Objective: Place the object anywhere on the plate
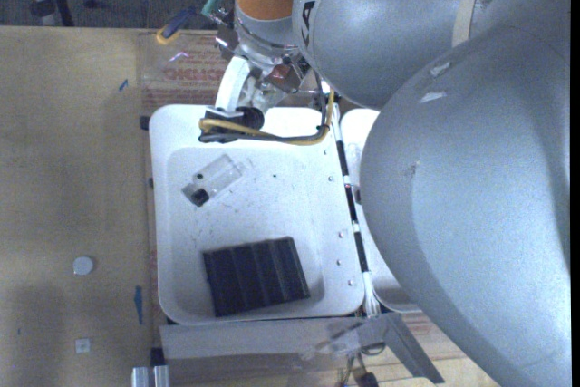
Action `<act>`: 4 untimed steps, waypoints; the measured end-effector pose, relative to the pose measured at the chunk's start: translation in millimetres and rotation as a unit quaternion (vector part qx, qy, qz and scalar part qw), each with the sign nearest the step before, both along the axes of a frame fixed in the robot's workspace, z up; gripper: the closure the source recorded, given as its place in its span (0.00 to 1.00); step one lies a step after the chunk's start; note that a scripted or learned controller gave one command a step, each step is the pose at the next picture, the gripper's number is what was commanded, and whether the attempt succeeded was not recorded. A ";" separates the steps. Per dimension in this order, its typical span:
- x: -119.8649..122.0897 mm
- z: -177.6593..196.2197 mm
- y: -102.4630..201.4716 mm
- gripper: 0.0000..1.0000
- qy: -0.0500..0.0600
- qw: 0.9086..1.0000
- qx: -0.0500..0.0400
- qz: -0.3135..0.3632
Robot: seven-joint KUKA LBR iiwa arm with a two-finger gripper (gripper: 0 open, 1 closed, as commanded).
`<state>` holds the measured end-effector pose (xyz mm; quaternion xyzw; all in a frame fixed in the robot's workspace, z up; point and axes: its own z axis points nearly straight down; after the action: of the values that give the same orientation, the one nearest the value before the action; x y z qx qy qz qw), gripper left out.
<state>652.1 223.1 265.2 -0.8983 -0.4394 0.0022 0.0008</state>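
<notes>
Slab — one; clear piece — one

The left bin and the right bin sit just beside each other on the worktop. In the left bin, a flat slab lies at the near end, close to the near wall. A small piece lies farther back and to its left, well apart from it. The arm covers most of the right bin and reaches over the left bin's far rim. A small disc lies on the worktop, left of the left bin.
</notes>
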 end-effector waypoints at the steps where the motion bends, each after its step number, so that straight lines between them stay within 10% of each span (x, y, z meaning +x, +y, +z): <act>1: -4.9 -68.0 2.7 1.00 0.000 0.984 0.001 0.177; 2: 14.2 -60.6 2.8 1.00 -0.003 0.963 0.001 0.271; 3: 13.7 -93.0 2.2 1.00 -0.001 0.908 0.002 0.418; 4: 14.5 -63.6 -3.1 1.00 -0.004 0.894 0.001 0.449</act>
<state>666.6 220.0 201.6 -0.6054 -0.7959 -0.0014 -0.0011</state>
